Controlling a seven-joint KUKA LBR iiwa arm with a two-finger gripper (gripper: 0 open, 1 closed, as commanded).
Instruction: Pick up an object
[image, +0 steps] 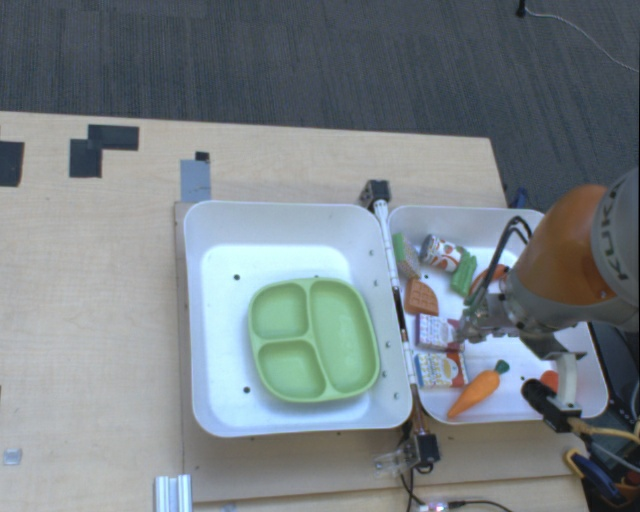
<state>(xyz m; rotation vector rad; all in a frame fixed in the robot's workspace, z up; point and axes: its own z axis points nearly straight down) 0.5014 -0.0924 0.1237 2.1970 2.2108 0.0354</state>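
Nearest lies the carrot (473, 391) in the right bin (598, 400), then the cartons (437, 350). The gripper (468, 328) hangs over them (whether it holds anything I cannot tell). Best to descend straight onto one item, clear of neighbours and the bin wall.

Arm (590, 265), right side of frame: grey outer shell w/ a broad orange band (560, 255) above the wrist, rounded and glossy. Below the band a grey wrist section (530, 310), cylindrical, metallic look. Black cables (505, 245) loop off the band's left edge, thin, approx. two or three strands, running down twd the wrist. Pincer (470, 325) at the wrist's left end: small, dark grey, details blurred. No readable markings or screws at this res.
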